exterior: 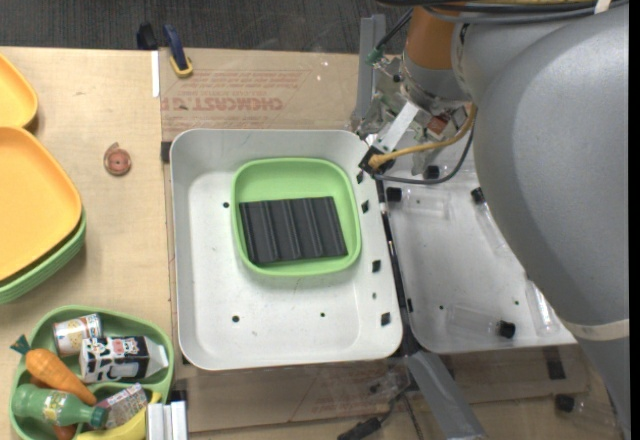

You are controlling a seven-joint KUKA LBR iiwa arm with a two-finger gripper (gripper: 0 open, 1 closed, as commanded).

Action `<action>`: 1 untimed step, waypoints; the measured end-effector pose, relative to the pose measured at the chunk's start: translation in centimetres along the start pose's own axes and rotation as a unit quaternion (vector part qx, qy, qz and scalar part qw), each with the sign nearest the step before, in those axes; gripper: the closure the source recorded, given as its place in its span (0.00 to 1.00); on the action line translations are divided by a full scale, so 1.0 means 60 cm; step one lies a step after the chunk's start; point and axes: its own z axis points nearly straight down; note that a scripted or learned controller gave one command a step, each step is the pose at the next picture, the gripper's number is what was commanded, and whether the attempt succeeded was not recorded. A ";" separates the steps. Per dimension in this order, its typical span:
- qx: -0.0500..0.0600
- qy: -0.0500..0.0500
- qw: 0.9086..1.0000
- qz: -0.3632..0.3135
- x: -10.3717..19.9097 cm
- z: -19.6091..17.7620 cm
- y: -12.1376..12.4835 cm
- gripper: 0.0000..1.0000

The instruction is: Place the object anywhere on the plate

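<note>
Right of the left bin (200,328), the big grey arm (560,128) fills the other bin's side, claw hidden so can't tell its state. The green plate (295,178) sits mid-bin, and the dark ribbed object (295,230) already lies flat on it, looks done.

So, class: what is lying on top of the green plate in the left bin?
A dark grey ribbed slab lies flat on the green plate, covering most of its middle. The plate's rim shows all round; the surface beneath the slab is hidden. The plate sits in the left white bin.
</note>
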 end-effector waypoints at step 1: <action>0.000 0.001 0.994 0.106 -0.056 -0.105 0.003 0.00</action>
